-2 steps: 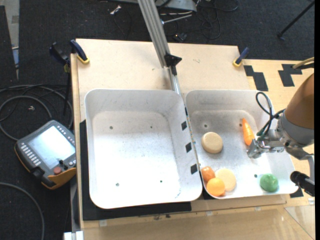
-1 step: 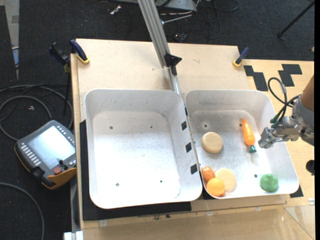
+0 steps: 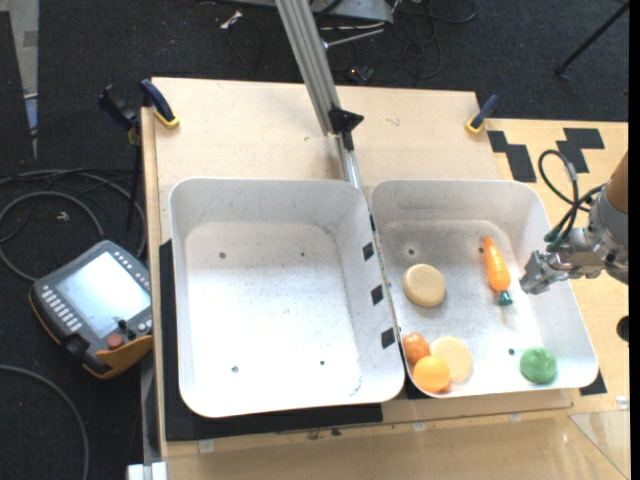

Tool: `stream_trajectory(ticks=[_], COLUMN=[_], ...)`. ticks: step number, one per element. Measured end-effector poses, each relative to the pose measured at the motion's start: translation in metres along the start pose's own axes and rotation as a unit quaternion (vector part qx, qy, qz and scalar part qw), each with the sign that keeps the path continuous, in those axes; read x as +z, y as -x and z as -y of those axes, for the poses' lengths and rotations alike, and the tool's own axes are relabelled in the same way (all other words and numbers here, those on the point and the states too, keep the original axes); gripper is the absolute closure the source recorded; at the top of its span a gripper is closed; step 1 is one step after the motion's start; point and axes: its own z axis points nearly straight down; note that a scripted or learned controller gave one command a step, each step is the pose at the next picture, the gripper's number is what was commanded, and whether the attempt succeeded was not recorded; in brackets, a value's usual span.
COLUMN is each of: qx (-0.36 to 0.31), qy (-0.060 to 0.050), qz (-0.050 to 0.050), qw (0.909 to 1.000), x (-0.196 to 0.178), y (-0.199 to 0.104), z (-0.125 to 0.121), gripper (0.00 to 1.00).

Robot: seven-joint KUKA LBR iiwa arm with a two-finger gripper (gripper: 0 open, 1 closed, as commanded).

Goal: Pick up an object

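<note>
Two white bins (image 3: 270,208) on bench — gripper (image 3: 532,276) beside carrot (image 3: 496,266), finger state impossible to tell.

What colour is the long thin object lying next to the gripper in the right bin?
The carrot is orange with a small green tip at its lower end, seen in the camera view.

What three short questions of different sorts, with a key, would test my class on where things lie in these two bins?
1. True or false: the carrot lies in the left bin.
2. Which item lies nearest the gripper? A) green ball B) carrot C) orange ball
3. Fill in: the beige disc lies in the ___ bin.

Key
1. False; it lies in the right bin.
2. B
3. right
</note>
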Motion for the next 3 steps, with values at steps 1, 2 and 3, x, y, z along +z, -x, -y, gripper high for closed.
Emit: stream_trajectory(ticks=[1, 2, 3], qx=[-0.003, -0.003, -0.003], qy=[0.000, 0.000, -0.002], qz=[-0.001, -0.001, -0.002], qw=[1.0000, 1.0000, 1.0000], x=[-0.009, -0.012, -0.006], y=[-0.053, -0.102, -0.165], z=[-0.017, -0.035, -0.039], gripper=[1.00, 1.00, 1.00])
